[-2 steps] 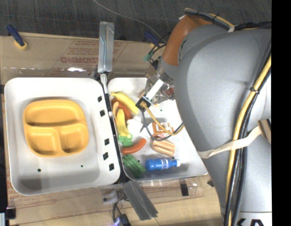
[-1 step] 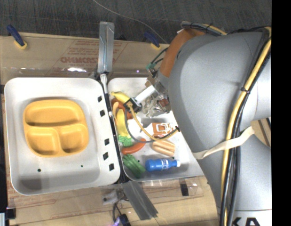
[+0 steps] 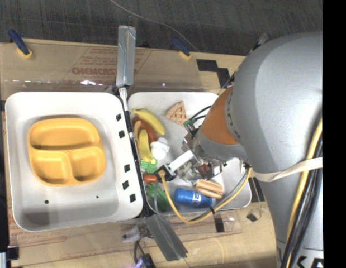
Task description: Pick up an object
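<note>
Whether the fingers of the gripper [image 3: 190,169] are spread or closed cannot be told; they hang low in the right bin [image 3: 206,100], half hidden under the wrist. Just below them lies a hot-dog bun [image 3: 209,188], and below that a blue bottle [image 3: 192,197]. Left of the fingers sit a white lump [image 3: 159,149] and bananas [image 3: 148,120]; above them, a waffle wedge [image 3: 176,113]. Well apart, the left bin [image 3: 16,166] holds a yellow tray [image 3: 65,149].
</note>
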You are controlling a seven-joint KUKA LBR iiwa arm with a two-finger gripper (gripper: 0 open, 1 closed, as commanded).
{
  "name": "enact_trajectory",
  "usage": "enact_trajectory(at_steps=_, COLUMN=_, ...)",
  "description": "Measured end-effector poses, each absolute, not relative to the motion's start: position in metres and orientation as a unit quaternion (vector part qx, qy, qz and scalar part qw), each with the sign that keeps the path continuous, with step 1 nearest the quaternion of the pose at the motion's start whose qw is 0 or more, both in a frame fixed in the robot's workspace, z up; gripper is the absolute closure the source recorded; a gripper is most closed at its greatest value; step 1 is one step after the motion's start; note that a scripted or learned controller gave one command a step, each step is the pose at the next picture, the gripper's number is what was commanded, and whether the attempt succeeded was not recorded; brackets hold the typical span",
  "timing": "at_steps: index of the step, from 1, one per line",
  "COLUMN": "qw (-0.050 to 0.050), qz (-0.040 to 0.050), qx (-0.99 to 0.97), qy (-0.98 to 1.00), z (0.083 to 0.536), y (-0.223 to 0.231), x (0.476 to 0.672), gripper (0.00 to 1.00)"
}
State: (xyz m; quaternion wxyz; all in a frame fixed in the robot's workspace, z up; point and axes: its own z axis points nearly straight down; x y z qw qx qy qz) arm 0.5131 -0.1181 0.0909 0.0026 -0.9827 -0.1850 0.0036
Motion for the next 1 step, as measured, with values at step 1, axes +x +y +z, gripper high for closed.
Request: enact_trajectory(at_steps=1, qw=0.002, qz=0.0019, qx=-0.979, qy=-0.201, z=0.0911, y=-0.1101, x=0.4817, gripper=0.00)
